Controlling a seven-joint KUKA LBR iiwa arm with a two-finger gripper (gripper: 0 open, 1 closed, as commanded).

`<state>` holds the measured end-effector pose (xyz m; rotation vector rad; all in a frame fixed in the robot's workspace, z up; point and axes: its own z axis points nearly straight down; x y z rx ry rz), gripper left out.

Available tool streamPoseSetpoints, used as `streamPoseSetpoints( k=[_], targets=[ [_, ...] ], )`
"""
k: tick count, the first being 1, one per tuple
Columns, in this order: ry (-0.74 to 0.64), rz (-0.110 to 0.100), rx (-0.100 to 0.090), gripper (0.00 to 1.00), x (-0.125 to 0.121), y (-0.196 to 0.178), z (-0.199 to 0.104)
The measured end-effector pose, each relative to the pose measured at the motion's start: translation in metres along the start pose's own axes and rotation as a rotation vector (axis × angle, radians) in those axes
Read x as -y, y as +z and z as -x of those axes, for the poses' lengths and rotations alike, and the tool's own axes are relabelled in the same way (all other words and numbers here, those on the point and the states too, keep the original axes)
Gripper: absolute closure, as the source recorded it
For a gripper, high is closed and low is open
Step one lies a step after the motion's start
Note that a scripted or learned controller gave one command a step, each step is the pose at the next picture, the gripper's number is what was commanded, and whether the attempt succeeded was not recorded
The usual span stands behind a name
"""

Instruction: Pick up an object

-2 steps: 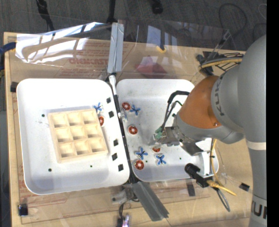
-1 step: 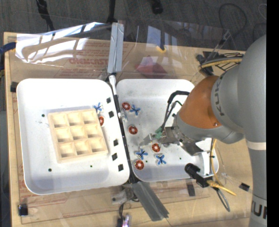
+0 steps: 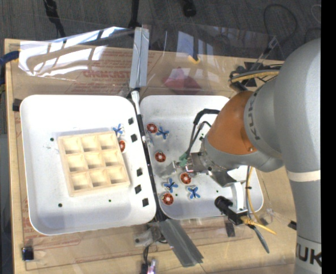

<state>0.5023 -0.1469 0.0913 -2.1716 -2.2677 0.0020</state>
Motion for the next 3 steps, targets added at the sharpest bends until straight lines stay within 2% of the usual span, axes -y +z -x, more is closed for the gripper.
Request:
streamPoseSetpoints(
  k=[1,2,3],
  targets=[
    [-0.003,-0.001,-0.001,1.0,0.0,-0.009,0.0],
    [-0.004,-0.001,-0.001,0.0,0.0,-0.009,0.0],
    [-0.088,0.004,0.008,0.0,-0.048,-0.002,-0.022]
  ],
)
